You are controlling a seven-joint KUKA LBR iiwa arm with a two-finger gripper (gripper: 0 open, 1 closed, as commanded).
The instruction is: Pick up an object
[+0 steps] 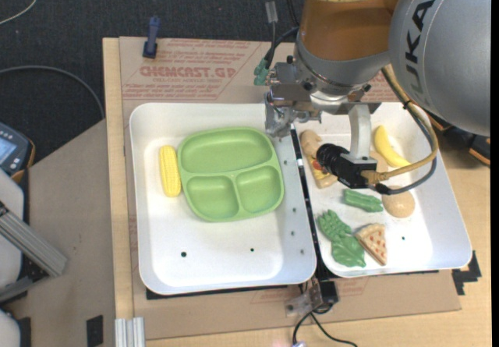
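My gripper hangs over the near-left part of the right bin, open, its two metal fingers set wide apart. Between and just below them lie a tan food piece and a toast-like piece, neither of them gripped. A black fitting with a cable partly covers these pieces. Also in the right bin are a yellow banana, a green pea pod, a tan round piece, a green leafy piece and a pizza slice.
The left bin holds a green divided plate and a yellow corn cob beside it. The arm's grey and orange body covers the far side of the right bin. A blue clip lies on the cardboard behind.
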